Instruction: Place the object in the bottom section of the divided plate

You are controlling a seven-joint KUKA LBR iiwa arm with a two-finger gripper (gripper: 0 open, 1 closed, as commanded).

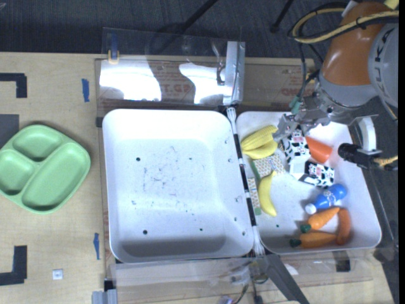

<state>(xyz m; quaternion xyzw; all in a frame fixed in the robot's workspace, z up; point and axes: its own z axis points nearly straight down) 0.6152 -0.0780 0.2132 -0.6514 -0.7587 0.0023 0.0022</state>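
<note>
The green divided plate [41, 166] lies on the bench at the far left, outside the bins; its large section [58, 173] faces the lower right and holds nothing. My gripper [295, 126] hangs low over the back of the right bin [372, 215], just above a black-and-white cow-patterned toy [295, 148]. A yellow banana bunch [259, 141] lies to the gripper's left and an orange-red piece [319, 149] to its right. I see no object lifted clear of the bin.
The right bin also holds a single banana [267, 194], a second cow-patterned toy [319, 173], a blue toy [329, 197] and several carrots [323, 218]. The left bin [171, 176] sits between the right bin and the plate.
</note>
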